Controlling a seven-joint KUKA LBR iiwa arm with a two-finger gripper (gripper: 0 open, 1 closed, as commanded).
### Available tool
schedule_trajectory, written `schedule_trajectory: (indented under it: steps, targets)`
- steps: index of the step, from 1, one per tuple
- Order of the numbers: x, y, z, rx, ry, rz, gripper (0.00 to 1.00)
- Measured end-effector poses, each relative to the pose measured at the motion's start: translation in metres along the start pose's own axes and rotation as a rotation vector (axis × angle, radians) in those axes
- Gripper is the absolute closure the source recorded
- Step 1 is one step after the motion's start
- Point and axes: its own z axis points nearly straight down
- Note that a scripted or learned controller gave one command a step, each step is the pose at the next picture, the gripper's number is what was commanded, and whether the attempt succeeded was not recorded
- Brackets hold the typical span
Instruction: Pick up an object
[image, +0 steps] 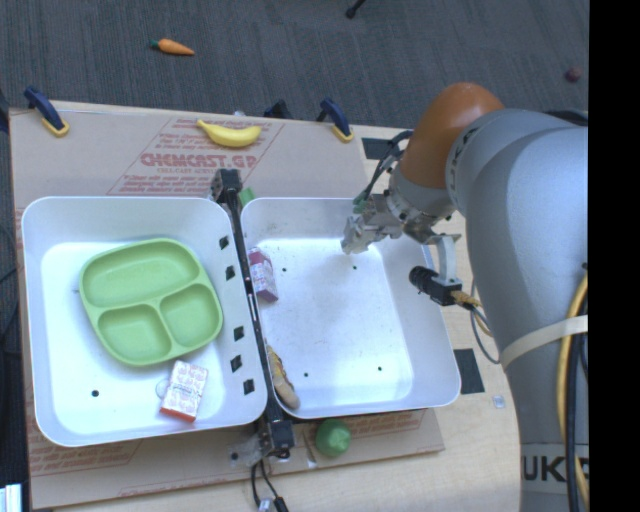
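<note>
- Nearest my camera I see the grey arm (530, 250), its bulk covering the right side, with the orange band (452, 125) above the wrist.
- The gripper (355, 240) sits low over the far right part of the right bin (340, 390); I cannot tell its state, and I see nothing in it.
- In the right bin, a small reddish packet (262, 275) lies against the left wall, and a tan, peanut-like piece (281, 380) rests at the near left corner. Both are well apart from the gripper.
- The left bin (40, 330) holds a green divided plate (150, 300) and, near its front edge, a red-and-white box (184, 390).
- A green ball (333, 437) sits on the bench just in front of the right bin.
- A toy banana (229, 131) lies on the cardboard (150, 160) behind the bins, and a toy carrot (174, 46) on the floor beyond.
</note>
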Motion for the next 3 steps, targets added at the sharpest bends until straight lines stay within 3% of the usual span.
schedule_trajectory:
  steps: [1, 3]
  targets:
    - [0.000, 0.000, 0.000, 0.001, 0.000, -0.001, 0.00]
    - [-0.012, 0.000, 0.010, -0.001, 0.000, 0.003, 0.00]
